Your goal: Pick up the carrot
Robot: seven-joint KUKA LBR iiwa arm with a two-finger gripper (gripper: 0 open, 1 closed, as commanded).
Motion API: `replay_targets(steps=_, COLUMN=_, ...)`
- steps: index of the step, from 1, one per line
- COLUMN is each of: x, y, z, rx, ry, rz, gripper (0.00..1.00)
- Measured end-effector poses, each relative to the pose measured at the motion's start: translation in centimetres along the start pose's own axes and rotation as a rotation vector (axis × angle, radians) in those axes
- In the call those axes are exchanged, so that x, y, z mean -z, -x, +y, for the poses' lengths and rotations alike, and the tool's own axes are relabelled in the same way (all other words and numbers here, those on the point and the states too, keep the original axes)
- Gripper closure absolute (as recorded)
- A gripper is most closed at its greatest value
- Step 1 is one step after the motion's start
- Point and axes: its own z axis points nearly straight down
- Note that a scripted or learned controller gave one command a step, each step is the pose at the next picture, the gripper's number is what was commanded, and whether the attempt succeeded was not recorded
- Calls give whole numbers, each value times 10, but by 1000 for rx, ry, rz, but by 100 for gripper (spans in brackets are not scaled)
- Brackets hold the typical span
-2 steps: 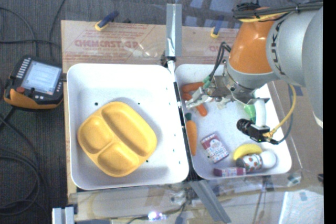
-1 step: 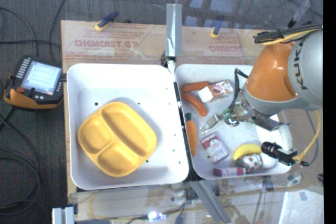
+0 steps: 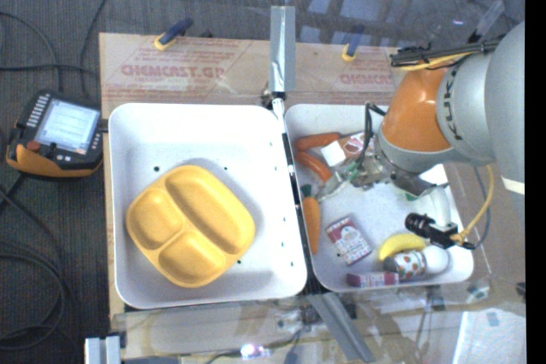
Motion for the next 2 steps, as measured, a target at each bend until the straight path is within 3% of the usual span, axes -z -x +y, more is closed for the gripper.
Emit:
replay_targets(steps=1, x=-1, y=8, z=43, rx=43, ry=1, rz=2, gripper=0)
replay_targets(steps=2, x=0, y=-1, z=-30, rx=89, ry=-1, rz=1, gripper=0)
